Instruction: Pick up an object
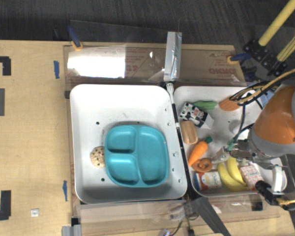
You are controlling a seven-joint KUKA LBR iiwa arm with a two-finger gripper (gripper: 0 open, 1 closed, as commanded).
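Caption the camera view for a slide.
Robot arm reaches over the right bin of toy food; teal divided plate and cookie lie in the left bin.

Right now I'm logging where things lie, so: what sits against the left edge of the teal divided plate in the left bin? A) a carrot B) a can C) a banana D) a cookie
D: a small speckled cookie lies against the left edge of the teal divided plate; the other items are in the right bin.

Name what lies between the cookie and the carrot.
In the camera view, the teal divided plate and the bins' adjoining walls lie between the cookie and carrot.
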